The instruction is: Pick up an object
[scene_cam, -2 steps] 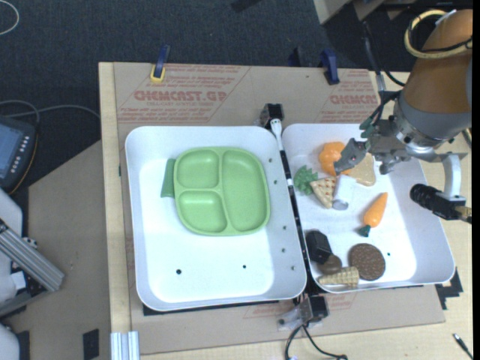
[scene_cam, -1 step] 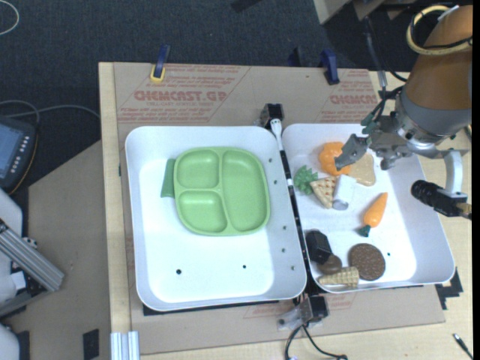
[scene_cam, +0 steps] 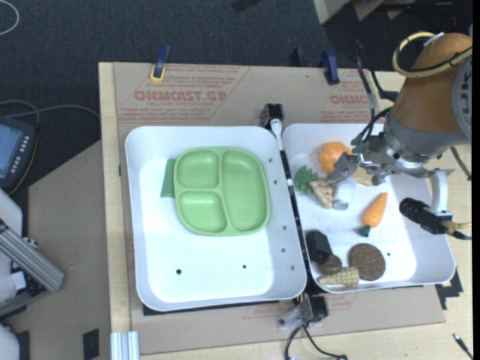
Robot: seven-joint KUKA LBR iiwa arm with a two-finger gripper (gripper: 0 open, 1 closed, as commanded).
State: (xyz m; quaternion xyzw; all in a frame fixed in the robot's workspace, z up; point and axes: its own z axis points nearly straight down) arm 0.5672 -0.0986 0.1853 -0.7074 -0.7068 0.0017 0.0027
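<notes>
The gripper [scene_cam: 346, 172] hangs over the right bin's [scene_cam: 427, 265] far-left part, beside an orange [scene_cam: 331, 156]; its grip cannot be told. A carrot [scene_cam: 375, 209] lies mid-bin. A green plate [scene_cam: 222, 190] fills the left bin [scene_cam: 150, 276].

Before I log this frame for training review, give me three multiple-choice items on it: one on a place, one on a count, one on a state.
1. Where does the green plate lie?
A. left bin
B. right bin
C. on the floor

2. How many compartments does the plate have?
A. two
B. three
C. five

3. How does the carrot stand to the claw?
A. gripped in it
B. lying apart from it on the bin floor
C. balanced on top of it

Key: 1 A, it sits within the left bin. 2 B, two upper hollows and one lower. 3 B, it lies in the right bin, right of and below the claw.
</notes>
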